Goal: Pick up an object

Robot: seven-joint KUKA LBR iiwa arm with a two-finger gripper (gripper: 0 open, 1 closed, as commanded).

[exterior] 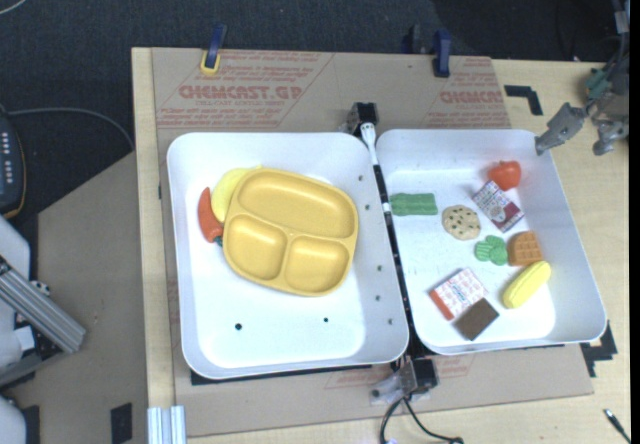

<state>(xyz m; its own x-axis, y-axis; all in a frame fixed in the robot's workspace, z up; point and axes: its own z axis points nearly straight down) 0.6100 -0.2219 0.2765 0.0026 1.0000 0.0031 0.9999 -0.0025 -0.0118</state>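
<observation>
- Several small toy foods lie in the right bin (560, 317); the cookie (460, 222) looks light, stiff, flat.
- Best gripped across its rim.
- Gripper (580, 127) hangs near the bin's far right corner; jaw state: cannot tell.

Small toy foods (490, 247) (cookie, waffle, corn, cartons) scattered flat across the right bin (570, 317).

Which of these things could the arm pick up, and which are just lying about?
For the job: gripper, cookie, green block, waffle, yellow corn, brown bar.

Lying about: yellow divided plate, blue clamp, yellow-tipped clamp.
</observation>
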